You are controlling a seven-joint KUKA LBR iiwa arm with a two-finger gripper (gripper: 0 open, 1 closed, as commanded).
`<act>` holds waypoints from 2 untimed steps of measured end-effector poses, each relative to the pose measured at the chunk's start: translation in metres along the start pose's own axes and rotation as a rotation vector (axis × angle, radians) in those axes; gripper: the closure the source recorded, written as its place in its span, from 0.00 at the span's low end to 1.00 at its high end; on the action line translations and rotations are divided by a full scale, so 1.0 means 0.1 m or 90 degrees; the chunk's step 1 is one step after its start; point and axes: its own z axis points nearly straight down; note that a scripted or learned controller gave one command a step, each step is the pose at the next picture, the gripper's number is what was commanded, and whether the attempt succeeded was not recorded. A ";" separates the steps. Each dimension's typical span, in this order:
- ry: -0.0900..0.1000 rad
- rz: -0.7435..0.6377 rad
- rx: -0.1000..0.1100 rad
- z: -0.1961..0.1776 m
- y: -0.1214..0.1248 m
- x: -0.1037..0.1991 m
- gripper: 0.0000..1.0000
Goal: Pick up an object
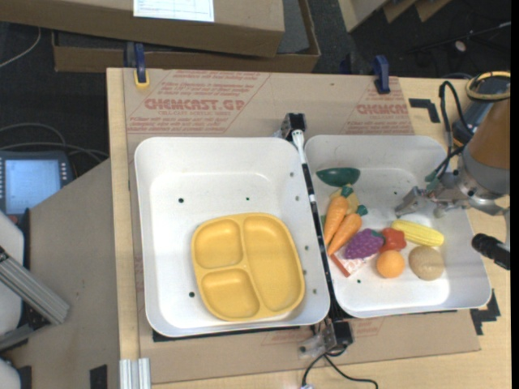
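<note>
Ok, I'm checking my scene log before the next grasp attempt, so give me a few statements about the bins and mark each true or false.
1. The yellow divided tray lies in the left bin. True.
2. The two carrots lie in the left bin. False: they lie in the right bin.
3. The tool hangs over the right bin. True.
4. The corn cob sits on the tray. False: it lies in the right bin, beside the orange.
</note>
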 end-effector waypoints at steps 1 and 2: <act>-0.005 -0.009 -0.016 -1.68 0.48 0.30 0.00; 0.003 -0.004 0.007 -0.54 -0.46 0.61 0.00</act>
